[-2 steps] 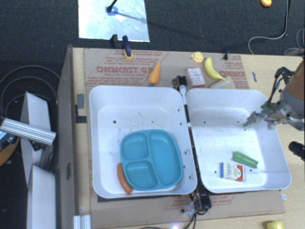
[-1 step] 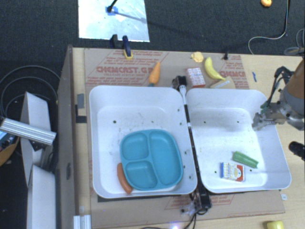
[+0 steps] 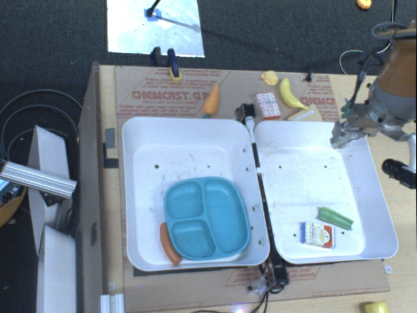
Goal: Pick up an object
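My gripper (image 3: 340,139) hangs over the far right corner of the right bin (image 3: 287,175), its tip pointing down and left, with the grey arm and orange band behind it at the right edge. Whether anything sits between its tips is too small to make out. In the near part of the right bin lie a green pod-shaped object (image 3: 335,217) and a small white carton with red and blue print (image 3: 318,234). The left bin (image 3: 146,149) holds a blue divided plate (image 3: 206,218) and an orange sausage-shaped object (image 3: 169,243) at its near left.
Behind the bins on the cardboard lie a carrot (image 3: 211,100), a small pink box (image 3: 268,105), a banana (image 3: 290,95) and a yellow piece (image 3: 270,78). A black clamp (image 3: 247,113) sits at the divider's far end. Cables loop at the far right.
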Controlling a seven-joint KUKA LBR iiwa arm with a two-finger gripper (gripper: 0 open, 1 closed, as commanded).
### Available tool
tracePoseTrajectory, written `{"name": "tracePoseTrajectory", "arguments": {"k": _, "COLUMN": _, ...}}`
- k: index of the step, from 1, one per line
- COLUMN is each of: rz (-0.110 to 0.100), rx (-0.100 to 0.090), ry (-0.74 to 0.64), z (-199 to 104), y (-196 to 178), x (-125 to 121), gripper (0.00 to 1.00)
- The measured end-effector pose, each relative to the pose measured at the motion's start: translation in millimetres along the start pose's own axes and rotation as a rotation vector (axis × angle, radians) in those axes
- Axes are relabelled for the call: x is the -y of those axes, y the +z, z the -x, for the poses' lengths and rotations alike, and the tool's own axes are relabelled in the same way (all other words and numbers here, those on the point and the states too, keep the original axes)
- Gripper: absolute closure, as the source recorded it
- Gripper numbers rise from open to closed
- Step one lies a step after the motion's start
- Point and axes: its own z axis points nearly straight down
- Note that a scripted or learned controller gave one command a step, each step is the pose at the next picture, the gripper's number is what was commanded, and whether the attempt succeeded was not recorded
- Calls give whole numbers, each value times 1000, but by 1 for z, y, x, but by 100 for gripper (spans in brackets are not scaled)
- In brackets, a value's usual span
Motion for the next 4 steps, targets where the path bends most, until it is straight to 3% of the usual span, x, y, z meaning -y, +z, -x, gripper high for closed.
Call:
{"name": "tracePoseTrajectory", "arguments": {"k": 1, "rz": -5, "rx": -1, "ry": 1, "z": -47, "y": -4, "x": -33, "gripper": 100}}
{"name": "tracePoseTrajectory", "arguments": {"k": 2, "rz": -6, "rx": 0, "ry": 4, "z": -66, "y": 14, "x": -73, "gripper": 100}}
{"name": "tracePoseTrajectory", "arguments": {"k": 3, "rz": -6, "rx": 5, "ry": 18, "z": 46, "y": -6, "x": -56, "gripper": 100}}
{"name": "tracePoseTrajectory", "arguments": {"k": 4, "rz": -5, "rx": 1, "ry": 3, "z": -17, "y": -24, "x": -72, "gripper": 100}}
